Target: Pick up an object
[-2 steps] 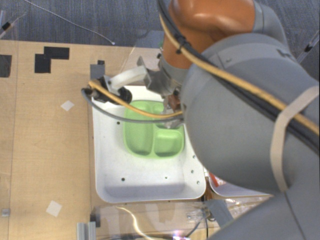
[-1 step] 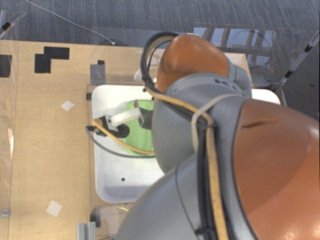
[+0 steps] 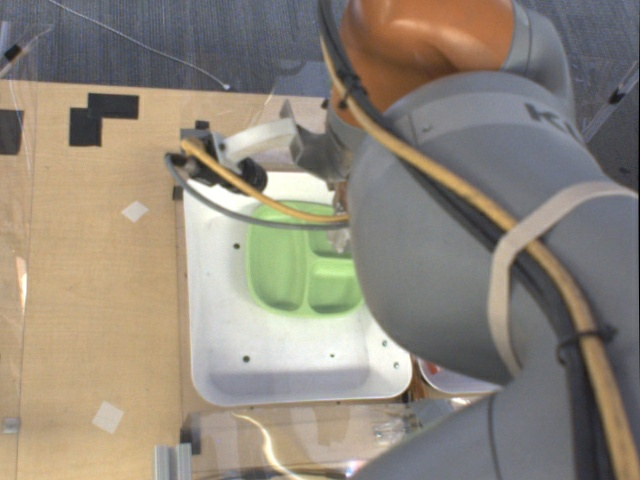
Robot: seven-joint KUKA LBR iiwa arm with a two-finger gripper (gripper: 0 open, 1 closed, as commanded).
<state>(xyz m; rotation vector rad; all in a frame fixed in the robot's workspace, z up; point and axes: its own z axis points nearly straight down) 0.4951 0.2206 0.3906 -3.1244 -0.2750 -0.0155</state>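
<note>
The big grey arm (image 3: 470, 238) fills the right half of the frame, its orange band at the top centre, and it leans over the white bin (image 3: 215, 318) in the middle. Whether the tool at its end is released, clenched or grasping anything, I cannot tell from here; the arm's own bulk covers it.

The one object I can make out is a light green divided tray (image 3: 290, 268), lying flat in the bin's centre, its right side running under the arm. A yellow-and-black cable bundle (image 3: 225, 178) loops from the bin's upper left corner across to the arm, passing just above the tray's upper edge.

To do this pick well, I would say the tool should come down on a raised part of the tray, a rim or the divider between compartments, since the flat floor gives nothing to pinch. A shallow, smooth tray may slide or tip, so a square, centred close seems wise, keeping clear of the cables.
</note>
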